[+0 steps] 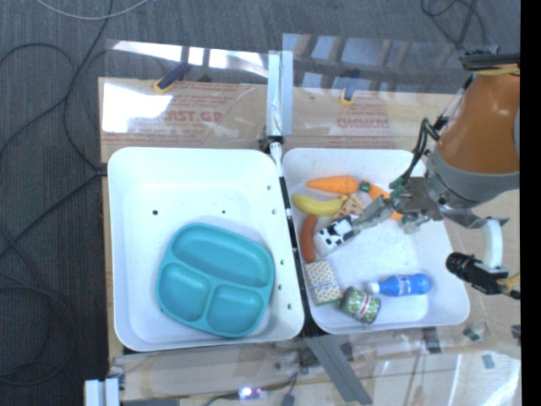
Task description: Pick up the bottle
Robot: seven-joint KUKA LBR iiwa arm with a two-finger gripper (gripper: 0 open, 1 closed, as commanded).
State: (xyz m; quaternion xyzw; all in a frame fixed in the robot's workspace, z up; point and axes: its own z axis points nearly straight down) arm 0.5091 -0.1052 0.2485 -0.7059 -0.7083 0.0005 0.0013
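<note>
Two white bins sit side by side on my bench; the left bin carries a teal divided plate, the right bin has all the clutter. My arm comes in from the right, orange band up top, grey wrist below it, and the gripper reaches left and down over the upper middle of the right bin. I can't tell how its fingers stand, they blur into the items under them, and I see nothing clearly gripped. The bottle, blue body with a white cap end, lies on its side near the front of the right bin, below and a bit right of the gripper, apart from it with bare bin floor between. Just left of the bottle, nearly touching, lies a green can, and further left a tan checkered packet by the bin's left wall. Up by the gripper I see a carrot, a banana just below it, a red-orange sausage-shaped piece along the left wall, and a black-and-white toy right under the gripper tip. Nothing sits on top of the bottle; the can crowds its left end.
</note>
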